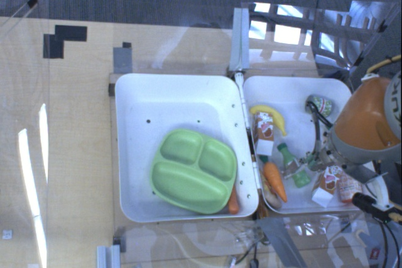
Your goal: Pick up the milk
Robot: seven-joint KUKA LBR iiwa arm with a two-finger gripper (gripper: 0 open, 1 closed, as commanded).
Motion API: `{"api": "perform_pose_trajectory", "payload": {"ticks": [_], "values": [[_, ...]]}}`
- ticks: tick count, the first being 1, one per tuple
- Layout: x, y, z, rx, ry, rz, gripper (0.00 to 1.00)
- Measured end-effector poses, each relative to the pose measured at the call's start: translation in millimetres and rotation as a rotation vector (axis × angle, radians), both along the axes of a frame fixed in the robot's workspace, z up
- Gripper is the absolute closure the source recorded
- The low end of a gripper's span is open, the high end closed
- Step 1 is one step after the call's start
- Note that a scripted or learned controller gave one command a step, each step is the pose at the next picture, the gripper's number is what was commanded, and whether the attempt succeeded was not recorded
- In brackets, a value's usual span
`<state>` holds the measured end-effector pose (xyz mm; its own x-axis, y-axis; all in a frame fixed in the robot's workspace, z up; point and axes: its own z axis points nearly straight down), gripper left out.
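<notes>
Closest to the front edge of the right bin (344, 90) lies a small brown-and-white carton (331, 184), tipped on its side. Just left of it are a carrot (274, 180) and a green bottle (291, 161). The gripper (314, 159) hangs low over this spot, between the bottle and that near carton and very close to both. It is too blurry to tell if it is open or closed, and nothing shows in its grip. A bit farther back, by the wall between the bins, is a second carton (264, 134) that looks much the same, with a banana (271, 117) touching its far side. I think the milk is one of these two cartons, but I cannot tell which. A round can (320, 105) lies farthest back. The left bin (135, 135) holds a green plate (193, 171). A little carton like this is likely light and a bit squashy, with smooth sides that can slip. It would be best to pinch it across its two flat sides near the middle, and not squeeze too hard.
</notes>
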<state>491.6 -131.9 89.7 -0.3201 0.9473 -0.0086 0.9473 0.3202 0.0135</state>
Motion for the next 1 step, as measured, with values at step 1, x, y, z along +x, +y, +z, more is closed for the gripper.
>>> {"api": "perform_pose_trajectory", "payload": {"ticks": [1], "values": [[-1.9,-58.2,114.0,0.000,0.006,0.045,0.00]]}}
